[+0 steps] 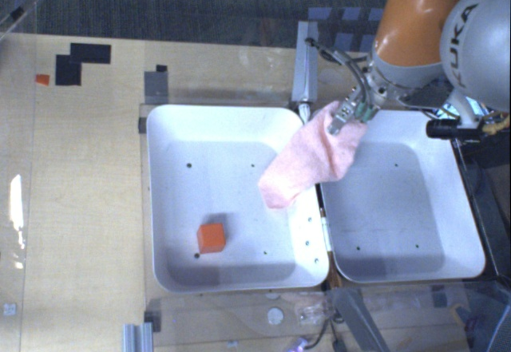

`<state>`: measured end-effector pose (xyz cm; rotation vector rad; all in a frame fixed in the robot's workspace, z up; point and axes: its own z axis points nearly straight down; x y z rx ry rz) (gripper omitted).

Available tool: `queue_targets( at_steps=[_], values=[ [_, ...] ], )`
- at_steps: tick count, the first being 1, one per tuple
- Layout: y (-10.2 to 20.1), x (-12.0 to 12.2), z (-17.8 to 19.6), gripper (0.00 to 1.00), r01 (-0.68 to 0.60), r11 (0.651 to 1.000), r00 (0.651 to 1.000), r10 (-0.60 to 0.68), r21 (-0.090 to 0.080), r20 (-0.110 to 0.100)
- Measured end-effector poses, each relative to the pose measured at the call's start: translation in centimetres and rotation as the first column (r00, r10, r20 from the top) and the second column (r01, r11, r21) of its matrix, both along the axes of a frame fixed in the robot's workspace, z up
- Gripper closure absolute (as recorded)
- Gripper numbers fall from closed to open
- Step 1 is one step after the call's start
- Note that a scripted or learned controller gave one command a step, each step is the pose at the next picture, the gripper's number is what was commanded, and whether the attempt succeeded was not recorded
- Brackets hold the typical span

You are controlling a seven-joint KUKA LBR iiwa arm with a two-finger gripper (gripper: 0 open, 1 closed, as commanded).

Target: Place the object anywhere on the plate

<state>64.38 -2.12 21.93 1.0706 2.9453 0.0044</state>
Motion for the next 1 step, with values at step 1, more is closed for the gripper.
queue_targets(
  at_steps=[1],
  values=[
    [6.19, -0.22, 0.14, 1.00, -0.392, 0.920, 0.920, 0.392, -0.002, 0.003]
  ],
)
